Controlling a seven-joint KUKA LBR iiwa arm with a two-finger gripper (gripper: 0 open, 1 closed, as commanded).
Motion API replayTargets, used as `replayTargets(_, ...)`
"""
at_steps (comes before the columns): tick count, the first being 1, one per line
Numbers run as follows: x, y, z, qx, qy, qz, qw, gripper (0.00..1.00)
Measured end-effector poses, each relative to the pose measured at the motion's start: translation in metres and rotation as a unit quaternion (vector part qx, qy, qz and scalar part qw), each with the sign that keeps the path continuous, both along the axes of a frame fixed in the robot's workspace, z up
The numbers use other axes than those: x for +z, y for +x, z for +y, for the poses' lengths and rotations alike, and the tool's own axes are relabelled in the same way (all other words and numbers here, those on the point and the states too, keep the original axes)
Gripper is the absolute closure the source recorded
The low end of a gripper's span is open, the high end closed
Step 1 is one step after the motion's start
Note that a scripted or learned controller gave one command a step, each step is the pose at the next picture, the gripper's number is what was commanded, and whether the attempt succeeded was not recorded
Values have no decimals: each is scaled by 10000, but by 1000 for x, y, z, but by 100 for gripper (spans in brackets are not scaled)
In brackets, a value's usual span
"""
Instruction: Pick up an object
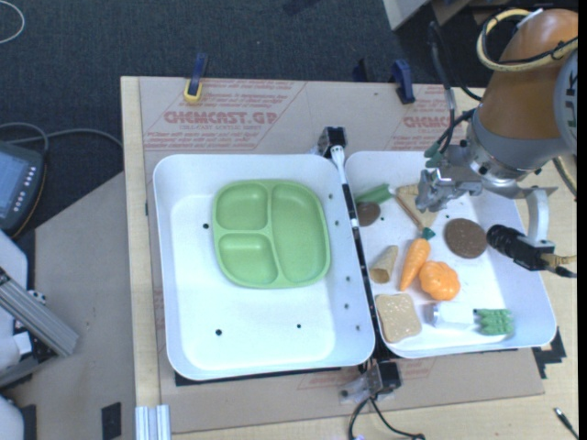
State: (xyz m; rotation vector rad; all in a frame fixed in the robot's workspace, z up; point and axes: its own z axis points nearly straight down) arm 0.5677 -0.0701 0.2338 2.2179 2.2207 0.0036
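Observation:
The right bin (532, 310) holds several toy foods: a carrot (415, 262), an orange (440, 280), a brown disc (465, 237), a tan roll (384, 264), a toast slice (398, 317), a green pod (373, 192), a small brown ball (368, 214) and a tan stick (408, 205). My gripper (434, 200) hangs low over the back of this bin, just right of the tan stick and above the carrot's tip. I see nothing held in it.
A green divided plate (271, 234) lies in the left bin (183, 319). A white piece (449, 316) and a green leafy piece (495, 322) lie at the right bin's front. A black part (514, 246) of the arm reaches over the bin's right side.

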Motion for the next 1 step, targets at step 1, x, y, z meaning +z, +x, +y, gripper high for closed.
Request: replayTargets(1,-1,-7,4,-2,8,30,10000,100)
